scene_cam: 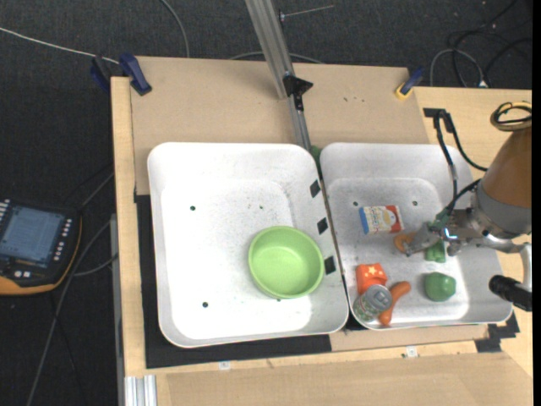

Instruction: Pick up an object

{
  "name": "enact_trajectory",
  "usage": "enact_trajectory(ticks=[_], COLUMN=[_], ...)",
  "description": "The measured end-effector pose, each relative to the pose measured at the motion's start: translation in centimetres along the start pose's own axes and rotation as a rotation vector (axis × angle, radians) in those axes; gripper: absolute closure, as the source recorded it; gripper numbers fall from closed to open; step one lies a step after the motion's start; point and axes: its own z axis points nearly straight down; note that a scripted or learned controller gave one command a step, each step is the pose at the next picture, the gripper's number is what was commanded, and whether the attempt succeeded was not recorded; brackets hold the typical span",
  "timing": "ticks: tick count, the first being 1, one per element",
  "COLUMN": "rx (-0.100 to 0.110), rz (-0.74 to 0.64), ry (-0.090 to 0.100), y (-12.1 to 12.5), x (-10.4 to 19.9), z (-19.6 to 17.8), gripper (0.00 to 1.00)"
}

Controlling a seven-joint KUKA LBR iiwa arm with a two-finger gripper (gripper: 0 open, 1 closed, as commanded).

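The grey two-finger gripper (431, 245) sits low in the right white bin (382, 161), at twelve o'clock from the round green fruit (439, 287); grip unclear.

The light wooden bench (220, 100) carries two shallow white bins side by side, the left bin (169, 227) and the right bin (380, 163), touching along their inner edges over a black mat (237, 345). Blue clamps (135, 74) grip its far left corner, and a yellow-and-blue clamp (411, 81) sits at its far right edge.
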Motion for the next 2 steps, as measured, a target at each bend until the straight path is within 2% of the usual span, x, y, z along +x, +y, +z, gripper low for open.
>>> enact_trajectory(ticks=[1, 2], rx=[-0.004, -0.006], rz=[0.000, 0.000], ry=[-0.001, -0.002], y=[0.0, 0.0], x=[0.0, 0.0], z=[1.1, -0.1], gripper=[0.00, 1.00])
